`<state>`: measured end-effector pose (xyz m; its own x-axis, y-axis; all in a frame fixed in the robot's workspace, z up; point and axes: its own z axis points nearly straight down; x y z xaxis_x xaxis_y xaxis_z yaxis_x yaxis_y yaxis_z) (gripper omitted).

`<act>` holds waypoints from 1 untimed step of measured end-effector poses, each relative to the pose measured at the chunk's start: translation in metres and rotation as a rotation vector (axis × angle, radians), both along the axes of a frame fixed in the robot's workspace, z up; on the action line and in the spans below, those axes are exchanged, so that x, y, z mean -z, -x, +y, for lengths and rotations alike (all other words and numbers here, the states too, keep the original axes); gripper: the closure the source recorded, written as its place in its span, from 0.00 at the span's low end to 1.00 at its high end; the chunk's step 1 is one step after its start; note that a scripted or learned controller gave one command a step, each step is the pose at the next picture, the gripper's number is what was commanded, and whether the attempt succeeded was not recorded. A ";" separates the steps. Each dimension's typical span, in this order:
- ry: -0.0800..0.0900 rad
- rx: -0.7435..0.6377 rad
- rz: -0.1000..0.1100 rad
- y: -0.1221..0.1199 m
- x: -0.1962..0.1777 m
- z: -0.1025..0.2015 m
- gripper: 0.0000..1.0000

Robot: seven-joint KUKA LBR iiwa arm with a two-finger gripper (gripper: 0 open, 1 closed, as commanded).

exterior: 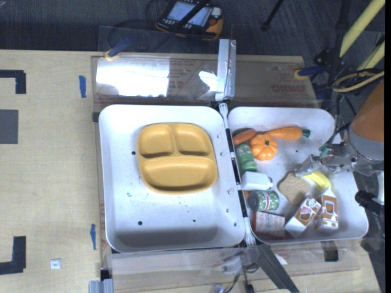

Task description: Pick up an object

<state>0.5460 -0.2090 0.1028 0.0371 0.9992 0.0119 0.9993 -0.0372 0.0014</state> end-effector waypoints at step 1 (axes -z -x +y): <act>0.008 0.002 -0.002 0.000 -0.010 -0.003 1.00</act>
<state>0.5460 -0.2120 0.1126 0.0395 0.9992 0.0044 0.9992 -0.0395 0.0041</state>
